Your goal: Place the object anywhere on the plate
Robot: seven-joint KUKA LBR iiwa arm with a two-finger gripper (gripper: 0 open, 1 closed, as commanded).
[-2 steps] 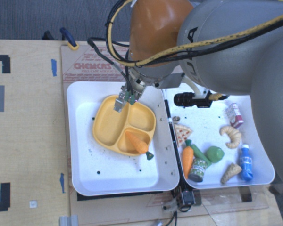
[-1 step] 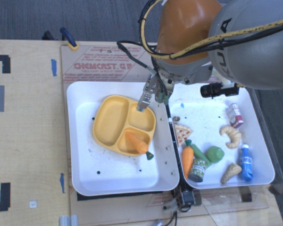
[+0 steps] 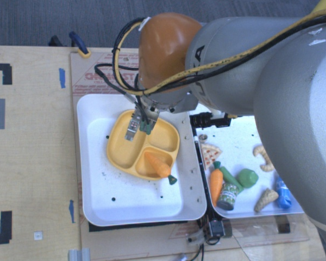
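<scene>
Now the toy carrot (image 3: 158,165) lies in the lower right compartment of the yellow divided plate (image 3: 119,145), its green top hanging over the plate rim onto the left bin (image 3: 130,205). So, as I judge it, the placing step is approx. done. The gripper (image 3: 138,125) hangs over the upper left compartment, apart from the carrot, and nothing is between its fingers; they look a little spread, w/ a narrow gap. Next move, I think, calls only for a straight lift away from the plate w/o touching its rim, because the plate is light and could slide.

Materials: the plate is smooth matte plastic, rounded, w/ three compartments and low dividing ridges. The carrot is glossy orange plastic, a cone shape. The left bin is white and shallow, w/ a few dark specks on the floor.

The right bin (image 3: 244,137) holds a second carrot (image 3: 215,184), a green round toy (image 3: 248,177), a small dark jar (image 3: 227,196), a pizza slice (image 3: 209,155), a blue item (image 3: 283,195), etc. Both bins sit on the wooden bench (image 3: 32,162).
</scene>
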